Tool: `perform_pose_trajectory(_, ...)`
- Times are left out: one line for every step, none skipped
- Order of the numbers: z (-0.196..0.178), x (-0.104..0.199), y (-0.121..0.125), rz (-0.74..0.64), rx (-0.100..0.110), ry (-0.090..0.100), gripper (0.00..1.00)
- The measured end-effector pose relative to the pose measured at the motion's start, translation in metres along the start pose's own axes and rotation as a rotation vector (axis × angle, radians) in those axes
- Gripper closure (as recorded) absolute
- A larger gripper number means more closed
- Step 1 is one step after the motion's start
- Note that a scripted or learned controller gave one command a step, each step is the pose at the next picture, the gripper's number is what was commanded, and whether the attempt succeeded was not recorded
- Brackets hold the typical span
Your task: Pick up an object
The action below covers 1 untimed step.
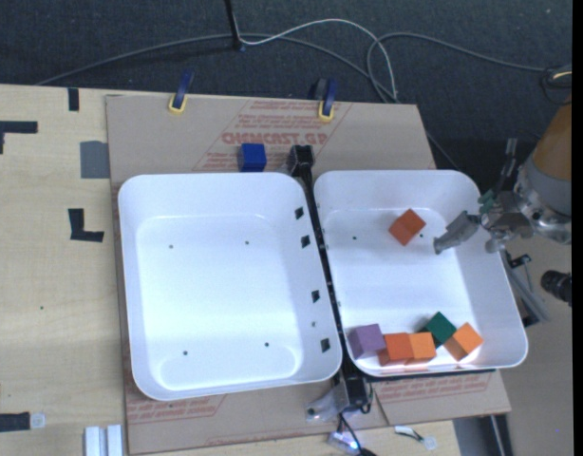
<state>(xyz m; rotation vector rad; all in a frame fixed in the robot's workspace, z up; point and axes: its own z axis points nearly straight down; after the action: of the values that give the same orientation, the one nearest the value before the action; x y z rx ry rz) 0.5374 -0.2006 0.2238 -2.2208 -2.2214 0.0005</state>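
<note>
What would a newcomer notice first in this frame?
Probably the lone orange block near the back of the right bin, with the gripper just to its right. Next, the cluster of purple, orange and green blocks along that bin's front wall.

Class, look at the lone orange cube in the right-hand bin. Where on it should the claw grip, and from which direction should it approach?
Grip the orange cube across two opposite flat side faces, coming straight down from above. It stands apart from the cluster of blocks at the bin's near edge and away from the bin walls, so there is room on each side. It sits turned diagonally, so the claw would probably need rotating to match its faces.
</note>
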Motion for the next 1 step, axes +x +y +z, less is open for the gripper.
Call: perform_pose_trajectory(0.1280, 0.0317, 0.0705, -0.003, 0.011, 0.003, 0.00)
